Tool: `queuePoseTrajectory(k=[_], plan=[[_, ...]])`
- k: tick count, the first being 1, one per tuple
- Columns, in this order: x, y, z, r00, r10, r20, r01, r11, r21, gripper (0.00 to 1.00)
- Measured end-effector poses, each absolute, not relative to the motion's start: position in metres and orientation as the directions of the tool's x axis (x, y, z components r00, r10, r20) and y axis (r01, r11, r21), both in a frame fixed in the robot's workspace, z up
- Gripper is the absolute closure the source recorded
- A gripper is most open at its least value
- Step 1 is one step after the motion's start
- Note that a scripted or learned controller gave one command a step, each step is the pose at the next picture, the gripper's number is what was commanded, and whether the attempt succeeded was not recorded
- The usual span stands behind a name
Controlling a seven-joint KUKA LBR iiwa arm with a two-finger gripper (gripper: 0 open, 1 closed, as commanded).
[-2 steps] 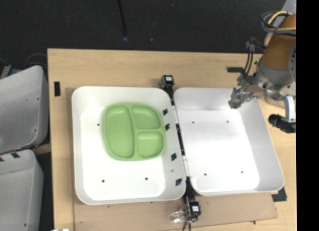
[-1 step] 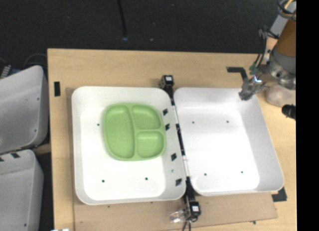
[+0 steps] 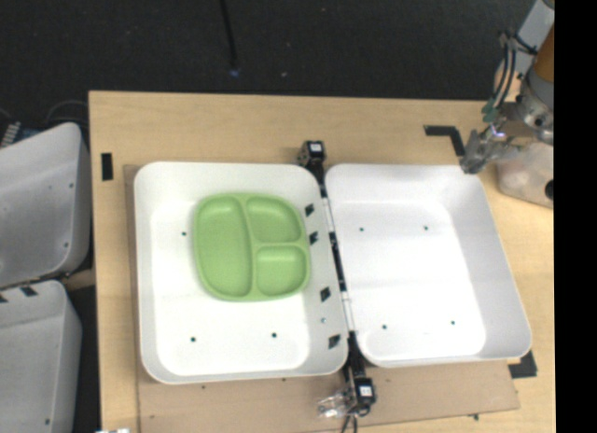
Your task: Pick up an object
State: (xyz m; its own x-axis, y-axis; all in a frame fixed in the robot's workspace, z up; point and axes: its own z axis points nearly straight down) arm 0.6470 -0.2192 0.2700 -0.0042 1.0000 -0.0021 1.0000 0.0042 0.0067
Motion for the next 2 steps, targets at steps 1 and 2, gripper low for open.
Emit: queuePoseTrajectory(k=[1,2], plan=[[0.651,-0.170,0.275,-0.005,1.000,-0.001,1.000,0.005,0.001,1.00],[0.651,-0.124,0.279,-0.005,1.000,0.000,1.000,0.005,0.001,1.00]])
